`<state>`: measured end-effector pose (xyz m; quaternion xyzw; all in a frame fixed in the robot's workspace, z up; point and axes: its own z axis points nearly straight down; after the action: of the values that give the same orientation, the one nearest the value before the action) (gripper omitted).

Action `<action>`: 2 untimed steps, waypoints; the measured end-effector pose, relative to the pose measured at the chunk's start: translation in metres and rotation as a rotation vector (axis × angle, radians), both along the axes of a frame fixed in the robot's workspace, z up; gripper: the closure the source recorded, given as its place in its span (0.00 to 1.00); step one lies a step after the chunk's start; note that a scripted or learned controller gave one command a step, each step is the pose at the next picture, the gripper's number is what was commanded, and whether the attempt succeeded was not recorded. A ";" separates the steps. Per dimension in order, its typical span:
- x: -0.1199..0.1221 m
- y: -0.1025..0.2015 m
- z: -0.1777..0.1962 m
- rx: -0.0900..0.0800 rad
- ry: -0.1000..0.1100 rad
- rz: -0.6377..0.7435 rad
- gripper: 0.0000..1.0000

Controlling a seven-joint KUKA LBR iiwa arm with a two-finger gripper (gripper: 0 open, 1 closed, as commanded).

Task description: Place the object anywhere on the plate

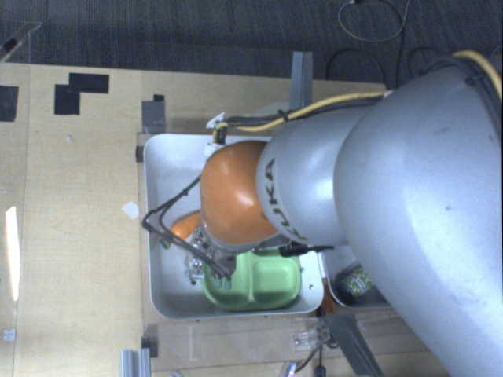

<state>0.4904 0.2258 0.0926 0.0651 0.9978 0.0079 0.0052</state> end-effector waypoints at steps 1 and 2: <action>-0.002 0.009 0.023 -0.012 0.004 0.123 1.00; -0.002 -0.002 0.110 -0.011 0.002 0.124 1.00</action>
<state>0.4884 0.2237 0.2024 0.0031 1.0000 0.0024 0.0043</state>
